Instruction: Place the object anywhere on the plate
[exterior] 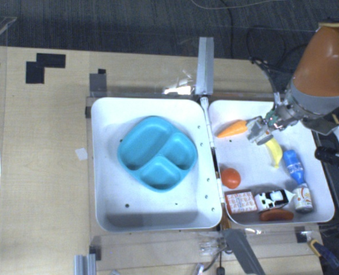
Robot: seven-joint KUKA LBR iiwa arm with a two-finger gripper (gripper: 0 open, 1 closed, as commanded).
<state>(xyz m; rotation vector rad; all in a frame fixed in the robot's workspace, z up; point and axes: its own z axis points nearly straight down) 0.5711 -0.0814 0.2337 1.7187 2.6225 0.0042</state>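
The blue plastic plate with three sections [158,153] lay in the left white bin [109,211] on the wooden surface [38,153]. Nothing was on it yet.

The right white bin [324,211] held all the toys. The end effector [260,130] hung over the top of that bin, just beside the fat end of the orange toy carrot [231,129]. It was hard to see how wide it was open, so I cannot tell. Nothing showed in its grip.

The carrot looked like the thing to pick, because it was the closest toy. That is only a guess. A yellow toy banana [275,152] lay just under the end effector too. A round orange-red ball [231,178] sat lower down, near the wall between the bins. A blue bottle [294,167] lay beside the banana, and a small box with a cow picture [255,200] sat along the bottom edge.

Things could go wrong here. The carrot is smooth and pointy, so it could slip out or roll away. The end effector could catch the banana by mistake. The carrot could also bump the wall between the bins on its way to the plate and fall.
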